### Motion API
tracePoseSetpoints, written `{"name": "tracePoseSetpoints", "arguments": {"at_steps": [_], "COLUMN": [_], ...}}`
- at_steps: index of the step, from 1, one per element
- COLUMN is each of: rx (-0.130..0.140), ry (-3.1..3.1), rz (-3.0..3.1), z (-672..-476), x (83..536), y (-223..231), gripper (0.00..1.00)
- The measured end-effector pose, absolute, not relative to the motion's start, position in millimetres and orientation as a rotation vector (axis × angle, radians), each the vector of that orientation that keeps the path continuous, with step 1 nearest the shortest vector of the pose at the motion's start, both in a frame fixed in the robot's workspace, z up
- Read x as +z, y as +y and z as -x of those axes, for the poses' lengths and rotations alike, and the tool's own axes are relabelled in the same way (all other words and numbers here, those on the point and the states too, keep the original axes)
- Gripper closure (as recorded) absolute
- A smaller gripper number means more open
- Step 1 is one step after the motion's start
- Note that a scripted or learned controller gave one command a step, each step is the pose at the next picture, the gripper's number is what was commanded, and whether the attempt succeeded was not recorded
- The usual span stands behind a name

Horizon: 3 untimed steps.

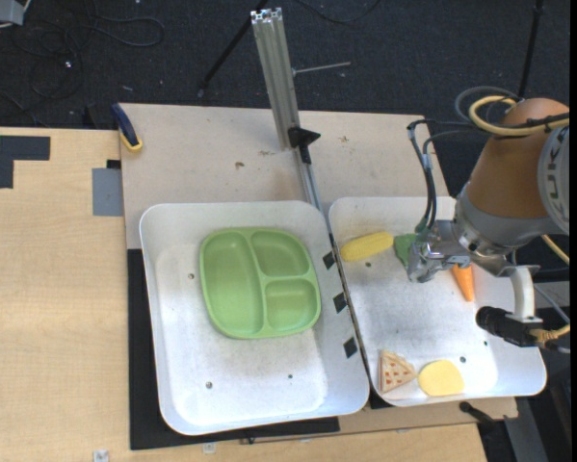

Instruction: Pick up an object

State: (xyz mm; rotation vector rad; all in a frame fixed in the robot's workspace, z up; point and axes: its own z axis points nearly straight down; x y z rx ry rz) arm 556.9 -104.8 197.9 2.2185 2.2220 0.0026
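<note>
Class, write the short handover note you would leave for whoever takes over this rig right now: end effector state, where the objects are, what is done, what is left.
End effector: low over the right bin, near its upper left part; whether it is open or shut cannot be told, and no object is seen in it.
Objects in the right bin: yellow corn-like piece and a green item beside the end effector, orange carrot close by the wrist, pizza slice and yellow round piece at the near edge.
Left bin: green divided plate.
Done: arm is in position over the bin.
Left: grasp and lift one object.
</note>
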Motion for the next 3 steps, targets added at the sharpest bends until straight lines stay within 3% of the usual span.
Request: {"name": "tracePoseSetpoints", "arguments": {"at_steps": [1, 3], "rx": [0.001, -0.003], "ry": [2.221, 2.232], "rz": [-2.219, -2.219], "z": [-551.0, -518.2], "x": [244, 234], "y": [-111, -3], "gripper": [1.00, 1.00]}}
